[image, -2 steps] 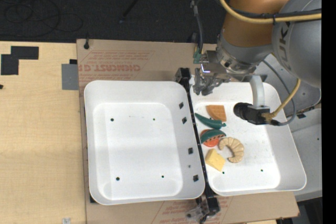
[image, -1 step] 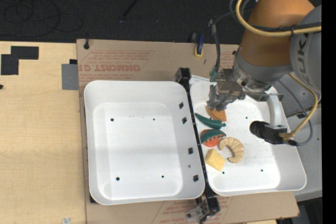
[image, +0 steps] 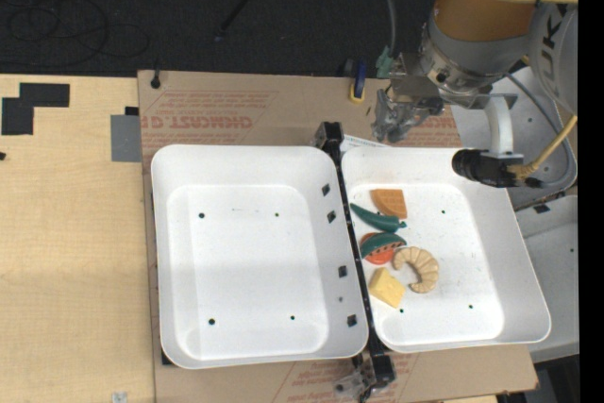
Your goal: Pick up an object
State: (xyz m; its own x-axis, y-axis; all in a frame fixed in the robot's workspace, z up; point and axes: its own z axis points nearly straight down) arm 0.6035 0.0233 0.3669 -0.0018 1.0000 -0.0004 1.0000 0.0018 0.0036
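Tool [image: 394,123] above 5 toys [image: 394,245], 2 bins [image: 179,167].

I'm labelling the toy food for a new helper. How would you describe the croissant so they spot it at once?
Look in the right-hand bin, at the cluster of items near its left wall. The croissant is the rightmost piece, a tan, ridged, curved pastry. Its neighbours are a flat yellow wedge and a red and green slice.

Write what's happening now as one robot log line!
gripper: above right white bin's far edge | holding: nothing seen | toy foods: orange bread slice, tan croissant, yellow cheese wedge
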